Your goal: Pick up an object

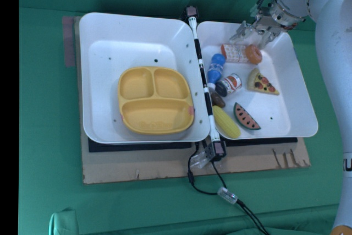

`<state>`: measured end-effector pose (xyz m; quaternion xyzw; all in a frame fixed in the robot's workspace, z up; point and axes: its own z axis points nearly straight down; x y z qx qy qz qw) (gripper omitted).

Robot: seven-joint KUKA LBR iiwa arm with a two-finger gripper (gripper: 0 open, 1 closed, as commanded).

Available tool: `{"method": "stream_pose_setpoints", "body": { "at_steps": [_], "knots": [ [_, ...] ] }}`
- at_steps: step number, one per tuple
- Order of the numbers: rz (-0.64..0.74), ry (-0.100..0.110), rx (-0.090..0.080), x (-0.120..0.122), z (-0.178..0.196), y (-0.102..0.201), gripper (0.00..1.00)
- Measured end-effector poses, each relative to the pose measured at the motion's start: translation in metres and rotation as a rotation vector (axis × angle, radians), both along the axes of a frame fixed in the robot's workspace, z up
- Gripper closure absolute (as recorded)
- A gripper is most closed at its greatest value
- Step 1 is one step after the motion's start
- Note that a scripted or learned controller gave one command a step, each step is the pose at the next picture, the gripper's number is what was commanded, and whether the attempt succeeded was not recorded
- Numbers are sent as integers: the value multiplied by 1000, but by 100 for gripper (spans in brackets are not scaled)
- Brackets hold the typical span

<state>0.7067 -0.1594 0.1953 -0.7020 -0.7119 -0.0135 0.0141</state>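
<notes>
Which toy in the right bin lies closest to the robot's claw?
The orange-capped bottle, lying on its side just below the gripper; the other toys sit farther down.

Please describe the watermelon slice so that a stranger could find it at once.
Look in the right bin, toward its near edge. The watermelon slice lies beside the corn. It alone is a red wedge with a green rind and dark seeds.

Divided plate [155,100] in left bin [104,30], toy foods in right bin [291,63], end effector [254,34] above it
</notes>
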Motion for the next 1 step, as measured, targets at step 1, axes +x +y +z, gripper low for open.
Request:
{"method": "stream_pose_setpoints", "body": {
  "at_steps": [1],
  "knots": [
    [0,0,-2,0,0,-8,0]
  ]
}}
